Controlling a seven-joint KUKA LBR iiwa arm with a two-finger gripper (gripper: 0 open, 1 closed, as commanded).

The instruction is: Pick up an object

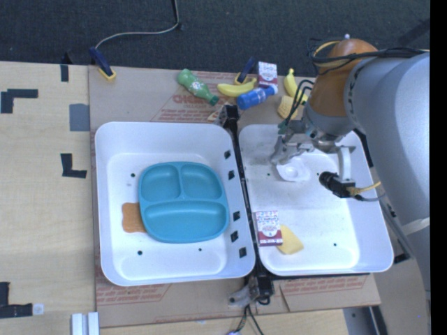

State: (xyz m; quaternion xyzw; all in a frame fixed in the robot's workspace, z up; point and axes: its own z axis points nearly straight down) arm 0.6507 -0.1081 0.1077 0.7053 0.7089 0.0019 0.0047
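Slab (130,217), orange-brown, sticks out from under the blue plate (184,201) at plate's left edge; both in left bin (105,187). Beyond plate's far side, outside the bins, on the board: green bottle (195,86), then banana (236,88) & blue bottle (253,98), further right of plate. Right bin (377,257), to the right of plate: small red/white carton (268,227) about level w/ plate's near edge, yellow wedge (288,243) touching its right side. Claw (290,152) is right of plate, roughly level w/ plate's far edge, low over a white thing (293,171) on bin floor. Claw right at the white thing, but spread or pinching it: can't tell. Grey arm (391,117) w/ orange band is furthest right of plate.
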